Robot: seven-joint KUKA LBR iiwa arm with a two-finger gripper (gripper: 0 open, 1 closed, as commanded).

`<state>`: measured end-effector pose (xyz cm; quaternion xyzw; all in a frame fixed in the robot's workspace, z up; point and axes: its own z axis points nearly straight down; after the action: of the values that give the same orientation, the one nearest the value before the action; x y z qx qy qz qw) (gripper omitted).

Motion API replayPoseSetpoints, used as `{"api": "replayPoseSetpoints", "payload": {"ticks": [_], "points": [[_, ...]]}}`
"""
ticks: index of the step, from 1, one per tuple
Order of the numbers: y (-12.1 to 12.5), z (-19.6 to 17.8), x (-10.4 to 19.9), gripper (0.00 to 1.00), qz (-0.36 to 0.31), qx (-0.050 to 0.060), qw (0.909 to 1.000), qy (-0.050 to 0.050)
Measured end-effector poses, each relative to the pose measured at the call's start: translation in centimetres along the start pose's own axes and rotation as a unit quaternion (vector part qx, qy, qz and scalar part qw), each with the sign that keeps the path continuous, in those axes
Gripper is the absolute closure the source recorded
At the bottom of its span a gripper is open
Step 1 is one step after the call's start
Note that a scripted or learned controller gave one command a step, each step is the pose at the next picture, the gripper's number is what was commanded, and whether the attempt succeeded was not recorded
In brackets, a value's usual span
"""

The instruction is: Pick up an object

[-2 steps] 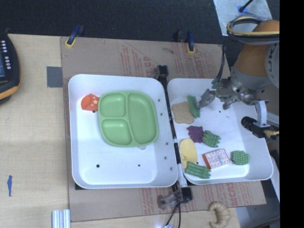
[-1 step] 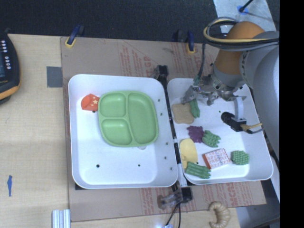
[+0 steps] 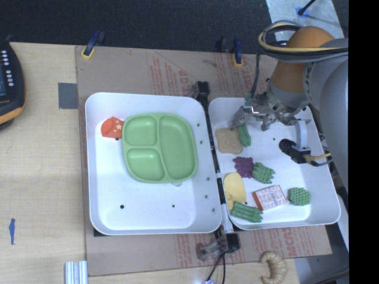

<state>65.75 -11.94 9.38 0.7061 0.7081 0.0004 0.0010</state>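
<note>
Gripper (image 3: 244, 118) hangs at upper right of the frame over the green piece (image 3: 244, 135) beside the tan slice (image 3: 227, 140); you cannot tell its opening, so lower straight and centre before closing.

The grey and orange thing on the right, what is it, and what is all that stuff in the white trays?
That is a robot arm, seen by one camera fixed above the bench. Its gripper hangs over the right bin, near a tan slice and a green pickle. I cannot tell whether it grips anything. That bin also holds toy food: purple grapes, a yellow piece and a red-and-white packet. The left bin holds a green divided plate and a red toy.
</note>
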Motion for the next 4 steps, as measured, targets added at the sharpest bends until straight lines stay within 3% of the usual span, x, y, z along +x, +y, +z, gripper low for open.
{"api": "replayPoseSetpoints", "payload": {"ticks": [1, 2, 3, 4], "points": [[-9.5, -0.1, -1.5, 0.00, 0.001, 0.002, 1.0000, 0.000], [-15.2, -0.1, -1.6, 0.00, 0.001, 0.000, 1.0000, 0.000], [-15.0, -1.2, -1.6, 1.00, -0.001, 0.000, 1.0000, 0.001], [-15.0, -1.1, -1.6, 0.00, -0.001, 0.000, 1.0000, 0.001]]}}
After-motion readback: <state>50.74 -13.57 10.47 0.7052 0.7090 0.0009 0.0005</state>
